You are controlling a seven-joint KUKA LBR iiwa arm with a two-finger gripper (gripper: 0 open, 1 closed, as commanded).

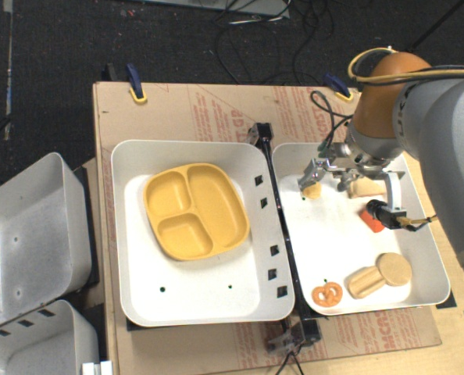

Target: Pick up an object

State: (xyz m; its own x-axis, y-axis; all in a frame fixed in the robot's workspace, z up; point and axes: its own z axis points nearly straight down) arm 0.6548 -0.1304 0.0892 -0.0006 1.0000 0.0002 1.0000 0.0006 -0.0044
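From my remote seat I see the arm (419, 123) reaching in over the far right corner of the right bin (333, 241). The gripper (314, 180) hangs low over that bin's far left part, close to the edge it shares with the left bin (193, 291). A small yellow piece (313, 191) sits right at the gripper's tip, either touching it or just beneath it. From this angle I cannot tell whether the jaws are released, clenched, or grasping that piece, nor whether the piece is lifted off the bin floor.

A pale block (366, 187) lies just beside the gripper, toward the right bin's far right corner and partly under the wrist. An orange piece (372, 221) lies a little nearer to me, close to the middle of the right edge. A wooden peg (380, 276) with a round head lies in the near right corner. A pretzel (326, 294) rests just left of it, against the near edge.

A yellow plate (194, 209) with three compartments lies flat in the left bin, toward its far left part and slightly turned. Both bins rest side by side on the bench (177, 104).
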